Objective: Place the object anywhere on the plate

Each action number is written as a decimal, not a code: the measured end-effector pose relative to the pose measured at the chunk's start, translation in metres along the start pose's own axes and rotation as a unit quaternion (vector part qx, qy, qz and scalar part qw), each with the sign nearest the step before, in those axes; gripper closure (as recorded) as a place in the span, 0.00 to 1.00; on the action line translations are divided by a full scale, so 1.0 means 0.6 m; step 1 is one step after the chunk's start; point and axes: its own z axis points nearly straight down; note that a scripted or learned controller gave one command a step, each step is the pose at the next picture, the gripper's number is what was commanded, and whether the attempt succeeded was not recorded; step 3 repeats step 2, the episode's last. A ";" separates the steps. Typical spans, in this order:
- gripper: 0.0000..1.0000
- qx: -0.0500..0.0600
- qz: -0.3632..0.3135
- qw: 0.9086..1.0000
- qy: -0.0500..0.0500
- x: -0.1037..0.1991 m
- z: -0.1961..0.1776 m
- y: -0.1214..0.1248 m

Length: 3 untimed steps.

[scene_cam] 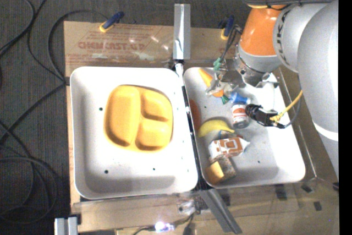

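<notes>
Big grey arm (313, 58) is looming closest, its claw (223, 82) hanging over the right bin (286, 168); can't tell its state. Banana (215, 127) is lying mid-bin, well apart from the yellow plate (140, 117). It's looking soft and curved, so I'd be grabbing the middle.

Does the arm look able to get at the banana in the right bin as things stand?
Probably yes: the banana lies uncovered in the right bin, just below the gripper, though a small carton crowds its lower side.
</notes>
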 end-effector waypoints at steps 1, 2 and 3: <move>1.00 0.000 -0.067 0.998 0.003 0.170 -0.014 -0.041; 0.00 0.000 -0.067 0.998 0.004 0.170 -0.014 -0.041; 0.00 0.000 -0.067 0.998 0.004 0.170 -0.014 -0.041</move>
